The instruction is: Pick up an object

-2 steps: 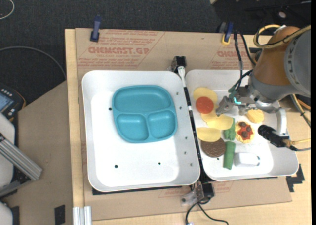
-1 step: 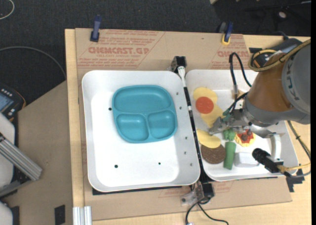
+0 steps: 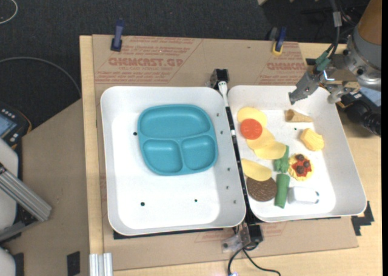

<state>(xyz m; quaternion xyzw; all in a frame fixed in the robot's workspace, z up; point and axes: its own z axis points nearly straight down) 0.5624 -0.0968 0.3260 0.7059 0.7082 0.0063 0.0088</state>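
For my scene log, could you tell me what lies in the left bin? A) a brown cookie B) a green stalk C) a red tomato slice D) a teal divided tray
D: the teal divided tray lies alone in the left bin, while the food pieces sit in the right bin.

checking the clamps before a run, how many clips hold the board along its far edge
2. A blue clip sits at the far left corner of the board, and a blue-and-yellow clip sits on the far edge above the right bin. The arm may hide more further right.
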